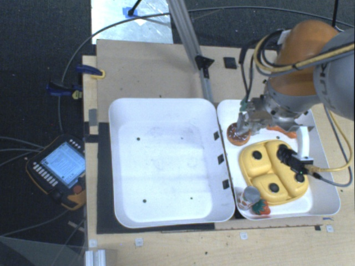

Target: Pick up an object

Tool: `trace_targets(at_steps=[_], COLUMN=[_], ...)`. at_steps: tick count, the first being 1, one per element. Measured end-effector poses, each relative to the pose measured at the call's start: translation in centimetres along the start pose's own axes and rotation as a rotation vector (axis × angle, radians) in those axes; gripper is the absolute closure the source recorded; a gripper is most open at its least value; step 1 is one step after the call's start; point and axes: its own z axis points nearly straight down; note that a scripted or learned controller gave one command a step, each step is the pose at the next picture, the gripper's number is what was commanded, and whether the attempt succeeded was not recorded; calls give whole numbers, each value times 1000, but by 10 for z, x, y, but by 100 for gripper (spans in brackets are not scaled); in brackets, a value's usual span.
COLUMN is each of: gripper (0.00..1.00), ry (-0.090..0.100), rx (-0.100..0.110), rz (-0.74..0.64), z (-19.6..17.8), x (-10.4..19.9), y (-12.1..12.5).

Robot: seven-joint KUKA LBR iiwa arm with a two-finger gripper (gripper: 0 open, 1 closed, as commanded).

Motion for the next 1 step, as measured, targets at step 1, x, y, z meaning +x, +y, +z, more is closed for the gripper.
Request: trace_targets(at_steps=[1], gripper=[100], ry=[-1], rx=[1], rz=[1], z=[11], x=[46], y=[-20])
